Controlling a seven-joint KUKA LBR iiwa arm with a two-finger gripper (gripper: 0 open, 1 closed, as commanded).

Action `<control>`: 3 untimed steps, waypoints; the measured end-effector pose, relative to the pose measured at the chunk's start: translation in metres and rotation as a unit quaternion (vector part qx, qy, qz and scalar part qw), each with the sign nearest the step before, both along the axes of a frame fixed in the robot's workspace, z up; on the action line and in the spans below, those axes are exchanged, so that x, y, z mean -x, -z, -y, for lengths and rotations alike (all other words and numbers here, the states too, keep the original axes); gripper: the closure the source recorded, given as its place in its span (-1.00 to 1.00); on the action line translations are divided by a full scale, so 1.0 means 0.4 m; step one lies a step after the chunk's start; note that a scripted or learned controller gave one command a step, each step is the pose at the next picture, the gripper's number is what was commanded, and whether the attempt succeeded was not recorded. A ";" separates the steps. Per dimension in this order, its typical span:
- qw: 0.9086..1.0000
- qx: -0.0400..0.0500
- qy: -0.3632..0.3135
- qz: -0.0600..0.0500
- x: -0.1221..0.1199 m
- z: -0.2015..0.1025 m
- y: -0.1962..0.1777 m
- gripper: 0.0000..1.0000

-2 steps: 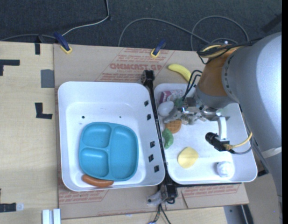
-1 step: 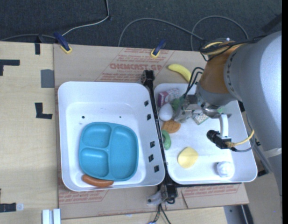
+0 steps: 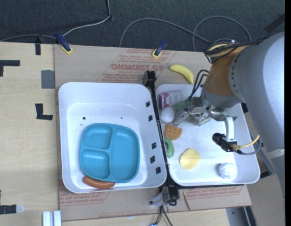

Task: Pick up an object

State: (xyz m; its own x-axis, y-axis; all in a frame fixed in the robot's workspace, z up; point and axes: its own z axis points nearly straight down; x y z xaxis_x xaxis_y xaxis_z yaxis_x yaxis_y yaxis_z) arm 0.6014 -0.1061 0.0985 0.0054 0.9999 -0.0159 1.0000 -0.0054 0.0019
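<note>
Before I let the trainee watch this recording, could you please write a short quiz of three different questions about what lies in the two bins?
1. True or false: the blue divided plate lies in the left bin.
2. Which item lies outside both bins, on the cardboard? A) banana B) white egg C) yellow lemon-like piece
3. Fill in: the orange sausage rests against the plate's ____ edge.

Key: 1 true; 2 A; 3 near (lower)
</note>
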 end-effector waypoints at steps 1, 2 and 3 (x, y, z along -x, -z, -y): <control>1.000 0.001 0.000 -0.019 -0.104 0.006 0.036 -1.00; 1.000 0.001 0.003 -0.015 -0.150 0.004 0.034 -1.00; 1.000 -0.006 -0.003 -0.002 -0.166 0.078 0.032 -1.00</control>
